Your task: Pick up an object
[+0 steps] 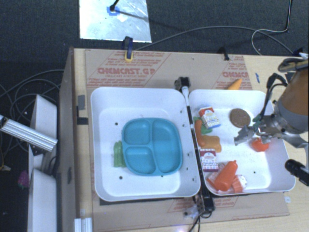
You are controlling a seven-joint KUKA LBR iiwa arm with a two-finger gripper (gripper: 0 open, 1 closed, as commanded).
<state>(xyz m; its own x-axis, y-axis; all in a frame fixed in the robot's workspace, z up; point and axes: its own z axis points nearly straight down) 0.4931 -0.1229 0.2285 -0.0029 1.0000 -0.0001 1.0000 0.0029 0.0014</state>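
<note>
Right white bin: red object just beside gripper; gripper opening impossible to tell.

arm: cut off by the right edge past the orange band.
red thing: upper part sits under the gripper; kind unclear.
green thing: right side tucked under the blue plate; full shape hidden.
orange piece: outside the right bin, lower end behind its far rim.
upper carton: print too small to read.
lower carton: print too small to read.
small white-and-red item: touching the orange bottle; too small to name.
shiny sheet: cut off by the top edge.
</note>
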